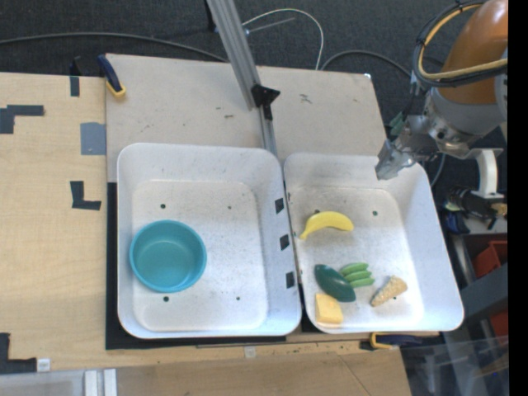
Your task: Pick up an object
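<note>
The right bin [417,221] holds a yellow banana [327,223], a dark green vegetable [334,283], a light green pea pod [357,272], a yellow block [328,309] and a tan corn cob [388,290]. My gripper [390,162] hangs over that bin's far right corner, well above and to the right of the banana. Nothing shows between its tips.
A teal bowl [167,256] sits in the left bin [198,159] at its near left. A grey metal pole [239,44] slants down to the divider between the bins. Cables run across the dark floor behind the bench.
</note>
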Tool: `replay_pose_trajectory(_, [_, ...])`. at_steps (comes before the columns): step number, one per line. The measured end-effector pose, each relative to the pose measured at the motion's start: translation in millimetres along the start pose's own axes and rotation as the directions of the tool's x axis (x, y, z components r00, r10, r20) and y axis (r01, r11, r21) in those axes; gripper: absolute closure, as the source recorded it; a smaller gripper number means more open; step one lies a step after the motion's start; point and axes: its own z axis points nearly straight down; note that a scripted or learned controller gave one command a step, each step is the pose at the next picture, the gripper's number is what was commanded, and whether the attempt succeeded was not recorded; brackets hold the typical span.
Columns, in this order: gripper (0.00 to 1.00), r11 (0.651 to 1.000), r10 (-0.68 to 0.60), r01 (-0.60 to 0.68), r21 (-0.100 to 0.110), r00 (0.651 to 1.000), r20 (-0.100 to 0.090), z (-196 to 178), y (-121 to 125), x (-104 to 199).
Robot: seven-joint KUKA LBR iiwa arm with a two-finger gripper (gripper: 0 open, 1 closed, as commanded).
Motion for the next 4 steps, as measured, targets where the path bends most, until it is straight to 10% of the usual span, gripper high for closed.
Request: replay_pose_trajectory(4, [1.0,1.0,0.0,0.0,0.002,1.0,0.001,37.4,-48.0,216.2])
